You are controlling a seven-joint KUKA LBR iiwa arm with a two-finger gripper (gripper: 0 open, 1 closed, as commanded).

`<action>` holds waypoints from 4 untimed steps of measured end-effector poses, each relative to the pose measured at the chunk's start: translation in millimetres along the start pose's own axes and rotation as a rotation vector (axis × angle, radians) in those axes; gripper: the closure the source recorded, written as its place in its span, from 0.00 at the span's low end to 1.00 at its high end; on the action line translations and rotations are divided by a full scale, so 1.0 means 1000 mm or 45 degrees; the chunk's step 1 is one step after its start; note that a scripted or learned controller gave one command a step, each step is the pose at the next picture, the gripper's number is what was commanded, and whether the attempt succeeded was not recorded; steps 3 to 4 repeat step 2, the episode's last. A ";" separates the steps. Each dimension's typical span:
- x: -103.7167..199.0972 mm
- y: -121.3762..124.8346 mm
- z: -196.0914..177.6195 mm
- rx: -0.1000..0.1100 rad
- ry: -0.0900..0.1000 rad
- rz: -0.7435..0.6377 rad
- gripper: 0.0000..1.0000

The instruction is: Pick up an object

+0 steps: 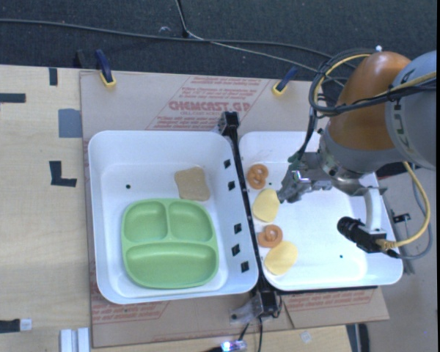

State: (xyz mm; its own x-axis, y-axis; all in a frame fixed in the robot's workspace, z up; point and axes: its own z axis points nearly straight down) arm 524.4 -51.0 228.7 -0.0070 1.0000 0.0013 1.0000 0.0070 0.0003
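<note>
In the right bin (352, 270), near its left wall, lie two small orange ring-shaped pieces (257, 174) (270, 235) and two pale yellow pieces (265, 206) (280, 257). My gripper (292, 191) hangs over the right bin, just right of the upper yellow piece, its dark fingertips close to that piece. Nothing shows between the fingers. The left bin (106, 160) holds a tan slice of bread (192, 184) and a green divided plate (169, 242).
The grey arm with its orange band (367, 101) covers the right bin's upper right part. A black divider (238, 196) runs between the bins. Cables loop around the wrist, and a black connector (359, 233) hangs over the bin's right side.
</note>
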 end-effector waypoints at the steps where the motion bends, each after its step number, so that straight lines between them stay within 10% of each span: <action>1: 0.045 0.016 0.010 0.003 -0.001 0.001 1.00; 2: 0.104 0.032 0.017 0.002 0.000 -0.001 1.00; 4: 0.104 0.032 0.017 0.002 0.000 -0.001 1.00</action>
